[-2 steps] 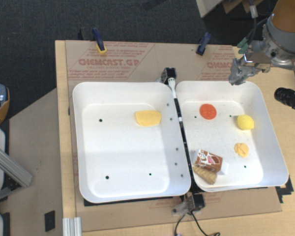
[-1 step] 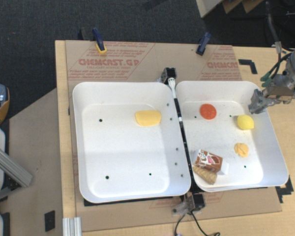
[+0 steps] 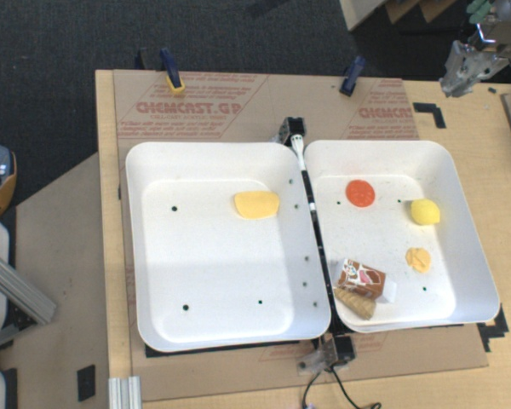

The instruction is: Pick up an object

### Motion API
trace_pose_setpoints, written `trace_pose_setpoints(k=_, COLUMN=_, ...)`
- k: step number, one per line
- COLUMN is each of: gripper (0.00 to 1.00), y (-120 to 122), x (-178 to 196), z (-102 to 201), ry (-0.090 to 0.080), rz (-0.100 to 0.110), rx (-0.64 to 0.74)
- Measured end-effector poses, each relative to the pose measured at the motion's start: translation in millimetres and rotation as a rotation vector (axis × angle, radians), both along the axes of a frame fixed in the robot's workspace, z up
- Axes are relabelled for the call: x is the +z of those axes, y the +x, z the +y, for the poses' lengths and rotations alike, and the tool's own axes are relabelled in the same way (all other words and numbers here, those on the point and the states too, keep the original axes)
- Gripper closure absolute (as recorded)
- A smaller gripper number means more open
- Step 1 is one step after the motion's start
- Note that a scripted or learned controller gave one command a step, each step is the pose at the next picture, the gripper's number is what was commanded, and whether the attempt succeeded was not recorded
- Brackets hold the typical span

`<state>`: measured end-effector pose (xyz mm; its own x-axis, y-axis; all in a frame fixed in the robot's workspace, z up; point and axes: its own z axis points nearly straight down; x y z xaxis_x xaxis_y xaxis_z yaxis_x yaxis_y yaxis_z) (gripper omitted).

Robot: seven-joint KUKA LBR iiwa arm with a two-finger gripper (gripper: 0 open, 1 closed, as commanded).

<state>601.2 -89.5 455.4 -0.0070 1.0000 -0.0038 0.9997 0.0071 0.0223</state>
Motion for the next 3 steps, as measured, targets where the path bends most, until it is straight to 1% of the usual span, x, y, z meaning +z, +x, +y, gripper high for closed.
trace_pose_setpoints(k=1, gripper=1.0, y=26, x=30, z=1, ry=0.001, rz=0.013, rx=-0.005)
trace_pose_setpoints(k=2, gripper=1.0, y=26, x=49, z=-13, ry=0.001, rz=0.016, rx=-0.009)
trace_pose_setpoints(k=3, gripper=1.0, y=1, x=48, z=-51, ry=0.002, rz=0.023, rx=-0.012)
